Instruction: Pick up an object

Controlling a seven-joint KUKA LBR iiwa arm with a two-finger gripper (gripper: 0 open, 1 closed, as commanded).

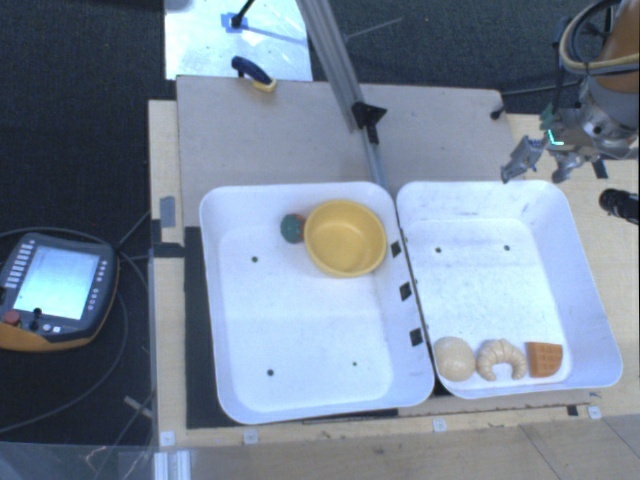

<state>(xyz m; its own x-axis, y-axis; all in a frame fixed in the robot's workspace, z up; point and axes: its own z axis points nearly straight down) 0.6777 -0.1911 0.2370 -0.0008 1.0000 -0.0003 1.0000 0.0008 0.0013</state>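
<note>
My gripper (540, 162) hangs at the far right, above the back right corner of the right bin (500, 203), its two fingers spread open with nothing between them. A yellow bowl (345, 238) sits at the back of the left bin (300, 368), with a small dark green ball (291, 228) touching its left side. Along the front edge of the right bin lie a pale round roll (453, 358), a croissant-shaped piece (501, 359) and an orange wedge (544, 358), side by side and far from the gripper.
A metal pole (335, 53) slants across the back of the bench to a black clamp (367, 116). A yellow and black clip (252, 71) lies at the back left. A teach pendant (50, 290) rests on the floor to the left.
</note>
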